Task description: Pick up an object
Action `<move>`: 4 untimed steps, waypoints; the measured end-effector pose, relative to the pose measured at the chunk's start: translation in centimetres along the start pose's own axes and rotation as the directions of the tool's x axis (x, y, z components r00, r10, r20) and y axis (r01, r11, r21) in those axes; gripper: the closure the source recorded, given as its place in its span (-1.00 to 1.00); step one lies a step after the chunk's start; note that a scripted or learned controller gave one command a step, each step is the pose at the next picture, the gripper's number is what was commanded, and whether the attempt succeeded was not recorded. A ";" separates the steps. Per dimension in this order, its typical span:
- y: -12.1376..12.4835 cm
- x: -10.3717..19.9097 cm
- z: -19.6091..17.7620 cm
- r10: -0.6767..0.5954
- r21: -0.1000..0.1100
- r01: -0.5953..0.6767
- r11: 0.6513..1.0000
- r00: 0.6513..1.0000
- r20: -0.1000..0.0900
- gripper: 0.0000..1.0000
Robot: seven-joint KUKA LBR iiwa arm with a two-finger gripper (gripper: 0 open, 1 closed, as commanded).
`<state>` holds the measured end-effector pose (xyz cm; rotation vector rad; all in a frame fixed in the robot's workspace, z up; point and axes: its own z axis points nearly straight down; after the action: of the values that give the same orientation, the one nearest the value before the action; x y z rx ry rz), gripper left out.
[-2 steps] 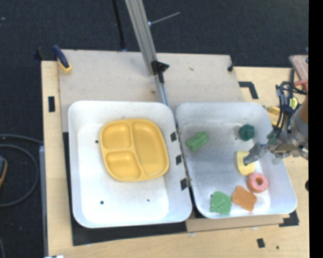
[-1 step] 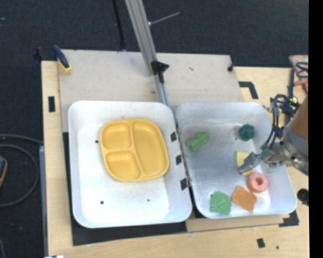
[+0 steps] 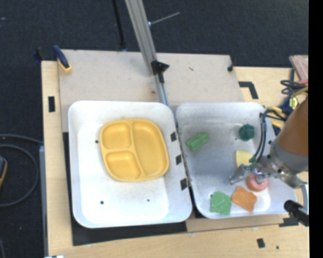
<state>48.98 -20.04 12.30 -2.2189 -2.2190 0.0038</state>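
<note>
Nearest you, along the right bin's (image 3: 204,112) front edge, lie a green block (image 3: 221,203) and an orange piece (image 3: 244,199). You can see the hand (image 3: 251,174) low over a pink-red round thing (image 3: 257,183) just behind the orange piece, near the front right corner; whether it grips is unclear, and I cannot tell its opening. Nothing looks lifted, so I judge the pick not yet done. That round thing shows no clear long axis.

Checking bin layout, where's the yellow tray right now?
The yellow tray lies flat in the left white bin, a bit above its middle. It sits across the divider from the green block in the right bin.
</note>
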 end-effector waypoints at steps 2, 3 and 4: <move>0.7 -0.9 0.1 0.008 -0.036 -0.007 0.999 1.000 0.025 1.00; 1.7 -0.9 -4.7 -0.003 -0.010 0.003 1.000 1.000 0.004 1.00; 0.9 -1.3 -10.0 -0.003 -0.011 0.003 1.000 1.000 0.004 1.00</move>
<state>49.90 -21.35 22.27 -2.2232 -2.2300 -0.0036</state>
